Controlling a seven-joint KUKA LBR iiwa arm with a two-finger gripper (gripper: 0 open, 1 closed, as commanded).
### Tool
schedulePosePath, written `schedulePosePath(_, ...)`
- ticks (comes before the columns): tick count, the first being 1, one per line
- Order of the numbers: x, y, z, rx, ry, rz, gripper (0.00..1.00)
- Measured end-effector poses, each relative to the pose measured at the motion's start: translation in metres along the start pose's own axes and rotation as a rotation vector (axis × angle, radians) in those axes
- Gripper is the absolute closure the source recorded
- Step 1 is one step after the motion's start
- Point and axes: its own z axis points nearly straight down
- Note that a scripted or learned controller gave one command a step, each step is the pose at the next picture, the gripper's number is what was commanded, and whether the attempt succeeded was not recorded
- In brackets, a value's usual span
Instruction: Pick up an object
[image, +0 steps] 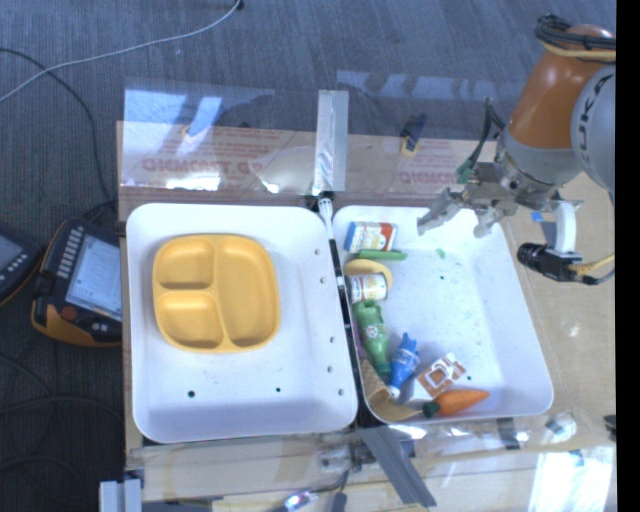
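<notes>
Objects for picking crowd the left side and near corner of the right bin (500, 330), all of them nearer the camera than the tool (460, 212) and to its left. Nearest the camera lies a carrot (458, 402), its long axis running roughly left to right along the bin's front wall. Just beyond it sit a small red-and-white packet (441, 373) and a blue bottle (403, 362), the bottle tilted and touching a green bottle (372, 335) that lies lengthwise along the divider between the bins. Further back stands a small can (367, 288) with a yellow piece just behind it, then a green stick-like item (377, 255), and a small printed box (370, 236) closest to the tool's own level.

The tool hangs over the far part of the right bin, its two fingers spread apart with nothing between them. The bare white floor lies directly beneath it, so no object sits under the jaws.

The move ahead, as I judge it, turns on this offset: the box is the nearest candidate, lying left of the tool and slightly toward the camera, with the can just past it. The left bin (300, 380) holds a yellow divided plate (215, 291), well apart from the tool.
</notes>
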Motion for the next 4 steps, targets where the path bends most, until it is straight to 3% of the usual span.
schedulePosePath(1, 0.031, 0.018, 0.099, 0.002, -0.001, -0.109, 0.00)
schedulePosePath(2, 0.045, 0.029, 0.140, -0.012, -0.005, -0.263, 0.00)
schedulePosePath(3, 0.044, 0.027, 0.132, 0.001, -0.003, -0.264, 1.00)
schedulePosePath(4, 0.115, 0.030, 0.042, 0.020, -0.001, 0.018, 1.00)
